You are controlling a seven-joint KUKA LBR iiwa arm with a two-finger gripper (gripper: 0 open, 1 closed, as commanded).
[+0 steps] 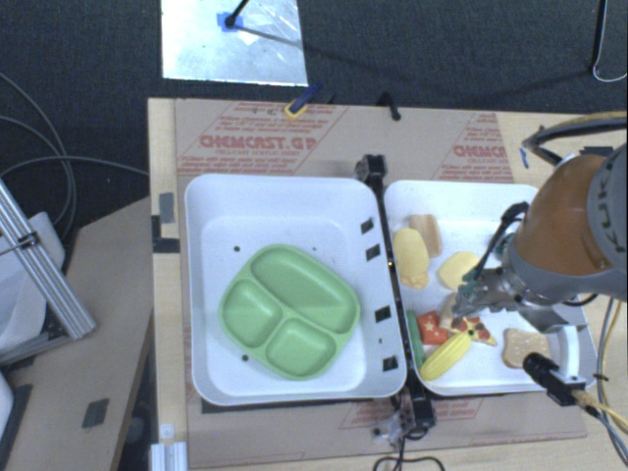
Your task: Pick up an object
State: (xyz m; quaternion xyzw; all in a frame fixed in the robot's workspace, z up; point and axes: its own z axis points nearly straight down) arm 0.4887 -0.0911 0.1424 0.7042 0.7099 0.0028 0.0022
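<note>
Down at five o'clock in the right bin (491,192), the gripper (469,307) hovers over a pizza slice (481,333) beside the corn (444,354), its opening impossible to judge, so centre squarely before closing.

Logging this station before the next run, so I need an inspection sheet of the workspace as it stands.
Surface: bench covered by printed cardboard, bearing two white bins, left bin and right bin.
Job's things: in right bin, toy corn, yellow lemon-like piece, tan bread-like piece, pizza slice, toast-like piece.
Clutter: green divided plate in left bin.
Grippers: gripper low over right bin; finger state unclear.
Cables: black cables on floor at left.
Surroundings: dark carpet, shiny sheet beyond bench.
</note>
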